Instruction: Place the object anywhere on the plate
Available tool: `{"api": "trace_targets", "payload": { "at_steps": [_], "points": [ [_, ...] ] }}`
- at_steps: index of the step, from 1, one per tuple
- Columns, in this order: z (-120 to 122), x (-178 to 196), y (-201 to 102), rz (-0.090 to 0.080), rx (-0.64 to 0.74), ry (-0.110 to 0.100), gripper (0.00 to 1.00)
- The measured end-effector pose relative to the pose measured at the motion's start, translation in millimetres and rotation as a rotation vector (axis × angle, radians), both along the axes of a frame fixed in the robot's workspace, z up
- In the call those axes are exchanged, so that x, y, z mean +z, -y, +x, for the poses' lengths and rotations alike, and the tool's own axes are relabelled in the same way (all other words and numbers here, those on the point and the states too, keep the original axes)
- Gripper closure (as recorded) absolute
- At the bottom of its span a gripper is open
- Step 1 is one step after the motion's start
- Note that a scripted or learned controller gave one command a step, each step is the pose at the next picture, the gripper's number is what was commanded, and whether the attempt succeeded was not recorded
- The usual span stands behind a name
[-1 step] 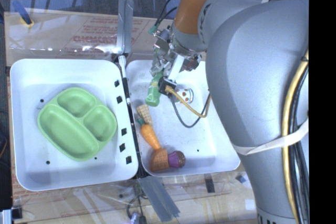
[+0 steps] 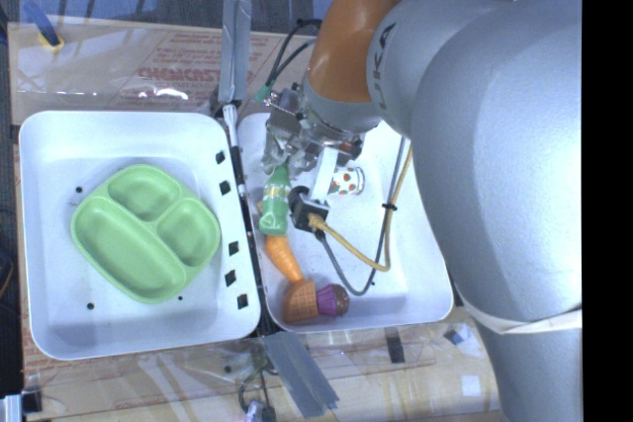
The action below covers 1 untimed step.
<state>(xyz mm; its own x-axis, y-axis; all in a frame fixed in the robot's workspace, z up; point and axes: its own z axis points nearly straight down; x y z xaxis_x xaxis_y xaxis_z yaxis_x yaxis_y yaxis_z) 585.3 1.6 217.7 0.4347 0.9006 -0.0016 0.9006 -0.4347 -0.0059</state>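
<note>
Hand low over green bottle in right bin

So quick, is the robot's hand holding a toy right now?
Gripper: down in the right bin by the green and yellow toy; whether it grips anything cannot be told.

The plate looks like smooth green plastic with a soft sheen, lying in a glossy white plastic bin. Right of it, the arm is smooth satin grey, probably painted metal.
</note>
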Motion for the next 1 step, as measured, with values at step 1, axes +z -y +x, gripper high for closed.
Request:
{"api": "trace_targets", "payload": {
  "at_steps": [1],
  "points": [
    [-32.2, -27.0, -53.8, -0.001, 0.1, 0.0, 1.0]
  ]
}}
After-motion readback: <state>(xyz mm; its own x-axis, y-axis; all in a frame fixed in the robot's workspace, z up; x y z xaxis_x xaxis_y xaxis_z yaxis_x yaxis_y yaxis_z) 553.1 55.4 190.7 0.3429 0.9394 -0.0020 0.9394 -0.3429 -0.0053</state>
